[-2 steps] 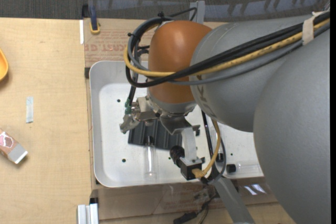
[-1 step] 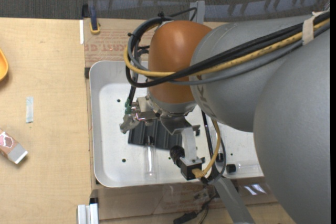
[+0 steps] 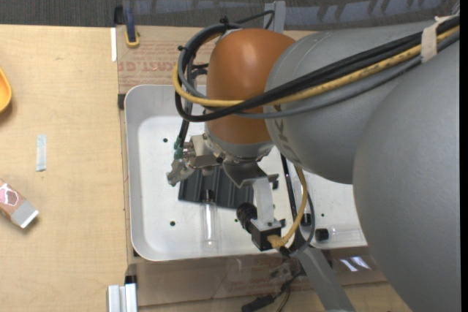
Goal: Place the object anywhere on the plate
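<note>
My gripper (image 3: 208, 193) hangs low over the left white bin (image 3: 146, 230), its black body pointing down at the bin floor under the orange wrist band (image 3: 241, 84). A clear, tube-like thing (image 3: 209, 224) lies or hangs just below the gripper body, towards the bin's front wall. I cannot tell whether it is held or resting on the floor. The grey arm covers the right part of the bin and whatever lies there.
On the wooden bench left of the bin lie a small grey strip (image 3: 41, 153) and a pink-and-white block (image 3: 16, 205). An orange object (image 3: 4, 93) shows at the left edge. Cables (image 3: 191, 95) loop around the wrist.
</note>
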Motion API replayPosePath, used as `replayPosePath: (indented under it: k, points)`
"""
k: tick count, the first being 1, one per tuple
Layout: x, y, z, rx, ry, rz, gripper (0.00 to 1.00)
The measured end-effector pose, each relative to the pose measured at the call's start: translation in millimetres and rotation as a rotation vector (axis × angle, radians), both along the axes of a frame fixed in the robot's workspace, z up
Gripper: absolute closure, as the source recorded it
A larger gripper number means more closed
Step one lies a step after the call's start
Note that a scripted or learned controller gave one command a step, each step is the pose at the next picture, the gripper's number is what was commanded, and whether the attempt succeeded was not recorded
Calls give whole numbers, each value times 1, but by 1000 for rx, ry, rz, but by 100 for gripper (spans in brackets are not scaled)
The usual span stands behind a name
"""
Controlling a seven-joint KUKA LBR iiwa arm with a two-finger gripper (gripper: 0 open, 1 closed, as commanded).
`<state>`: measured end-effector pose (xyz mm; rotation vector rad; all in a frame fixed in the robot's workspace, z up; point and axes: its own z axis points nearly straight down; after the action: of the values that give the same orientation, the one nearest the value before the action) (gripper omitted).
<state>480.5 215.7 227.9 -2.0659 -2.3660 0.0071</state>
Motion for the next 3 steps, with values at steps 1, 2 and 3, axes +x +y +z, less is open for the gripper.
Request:
replayPosePath:
  k: [1,2,3]
  points:
    - [-2,-10,77,1,-1,395,0]
    - [-1,-10,84,-2,0,396,100]
    - [-3,4,36,-5,1,-487,100]
